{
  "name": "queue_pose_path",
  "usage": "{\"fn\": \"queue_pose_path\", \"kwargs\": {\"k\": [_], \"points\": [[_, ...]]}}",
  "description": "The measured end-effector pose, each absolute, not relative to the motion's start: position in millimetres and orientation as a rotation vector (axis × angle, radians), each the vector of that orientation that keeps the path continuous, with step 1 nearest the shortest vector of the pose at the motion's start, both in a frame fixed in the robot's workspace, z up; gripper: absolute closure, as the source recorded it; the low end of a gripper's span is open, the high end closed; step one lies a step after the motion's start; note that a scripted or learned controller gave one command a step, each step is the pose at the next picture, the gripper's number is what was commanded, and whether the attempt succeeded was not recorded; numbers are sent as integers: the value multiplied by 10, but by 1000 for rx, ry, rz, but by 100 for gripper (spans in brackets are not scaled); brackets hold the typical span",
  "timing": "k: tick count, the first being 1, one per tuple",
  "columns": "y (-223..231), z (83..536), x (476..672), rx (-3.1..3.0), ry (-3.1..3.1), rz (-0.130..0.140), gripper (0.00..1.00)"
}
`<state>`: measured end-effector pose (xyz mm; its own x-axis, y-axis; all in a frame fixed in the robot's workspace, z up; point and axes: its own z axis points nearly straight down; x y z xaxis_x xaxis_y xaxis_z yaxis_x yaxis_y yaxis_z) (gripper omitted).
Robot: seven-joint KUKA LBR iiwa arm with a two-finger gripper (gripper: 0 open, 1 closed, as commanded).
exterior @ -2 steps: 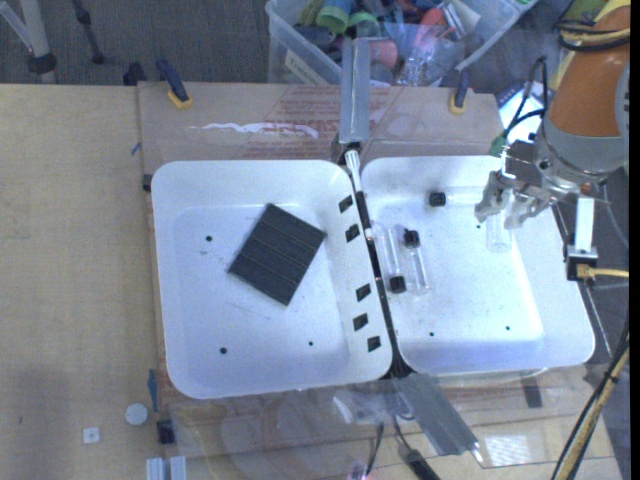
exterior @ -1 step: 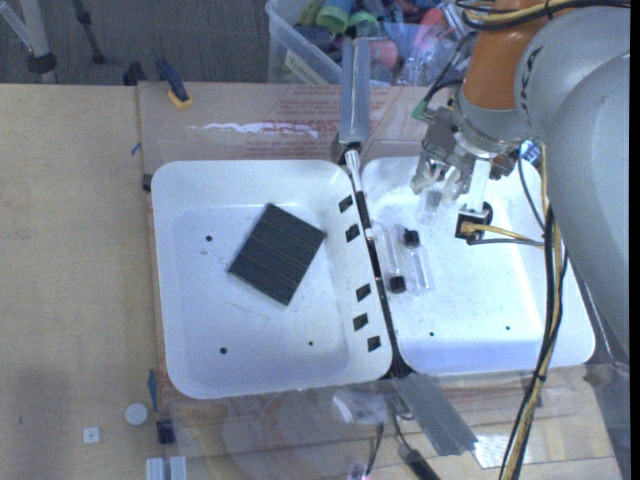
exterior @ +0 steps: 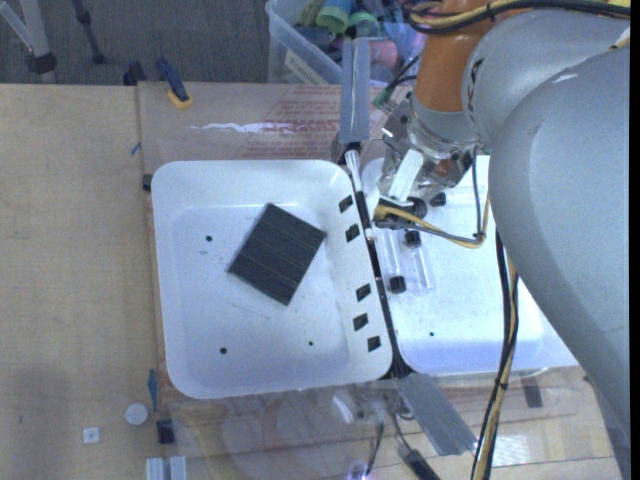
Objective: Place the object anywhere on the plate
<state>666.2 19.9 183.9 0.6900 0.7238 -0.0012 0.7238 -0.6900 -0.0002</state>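
A dark grey, ribbed square plate [exterior: 277, 253] lies flat in the left white bin [exterior: 190, 208], turned at an angle, a little left of that bin's centre. My gripper [exterior: 408, 266] hangs over the right white bin [exterior: 460, 318], close to its left wall and pointing down toward the floor. A small dark piece [exterior: 397, 284] sits at the gripper's lower end; I cannot tell whether it is a part of the gripper or a loose object. The orange-banded wrist [exterior: 450, 63] rises above it.
Black clips run along the ridge [exterior: 365, 268] where the two bins meet. A clear tub of colourful toys [exterior: 350, 13] stands behind the bins. The large grey arm link [exterior: 570, 198] covers the right bin's right side. Small bits lie on the bench at the lower left [exterior: 135, 414].
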Motion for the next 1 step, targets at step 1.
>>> {"fn": "queue_pose_path", "kwargs": {"k": [1], "points": [[773,1841,6595,2977,1005,-2,100]]}}
